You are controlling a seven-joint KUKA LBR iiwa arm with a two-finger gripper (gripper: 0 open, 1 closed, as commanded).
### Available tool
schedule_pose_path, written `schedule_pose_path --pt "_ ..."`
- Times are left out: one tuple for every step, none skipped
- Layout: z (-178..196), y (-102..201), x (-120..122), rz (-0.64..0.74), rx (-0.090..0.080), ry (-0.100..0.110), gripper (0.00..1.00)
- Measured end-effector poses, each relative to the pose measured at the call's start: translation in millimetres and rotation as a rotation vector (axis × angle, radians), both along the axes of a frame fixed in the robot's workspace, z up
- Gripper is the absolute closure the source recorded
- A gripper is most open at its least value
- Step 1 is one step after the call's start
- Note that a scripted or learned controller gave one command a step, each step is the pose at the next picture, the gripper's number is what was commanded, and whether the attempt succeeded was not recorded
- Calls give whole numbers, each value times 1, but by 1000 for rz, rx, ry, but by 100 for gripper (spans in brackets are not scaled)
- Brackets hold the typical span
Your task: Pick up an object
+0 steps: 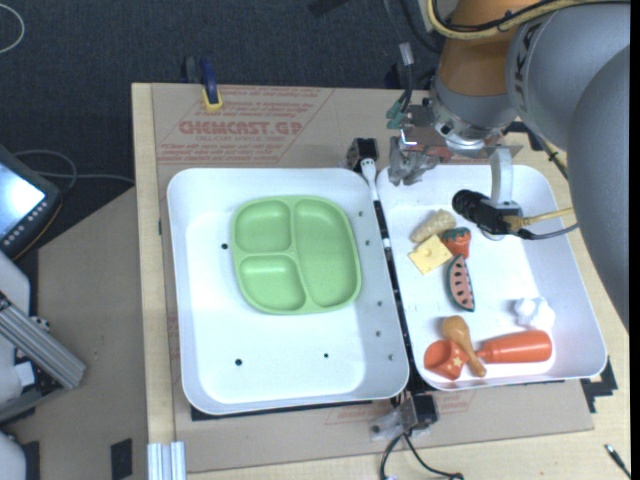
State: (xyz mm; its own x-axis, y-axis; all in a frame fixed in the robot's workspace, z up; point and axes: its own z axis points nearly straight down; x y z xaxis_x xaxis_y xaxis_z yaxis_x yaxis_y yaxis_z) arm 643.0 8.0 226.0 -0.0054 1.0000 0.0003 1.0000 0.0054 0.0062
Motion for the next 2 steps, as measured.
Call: schedule_pose_path --pt "-12 -1 -2 -4 -1 9 100" --pt "-5 1 -9 -5 0 9 100"
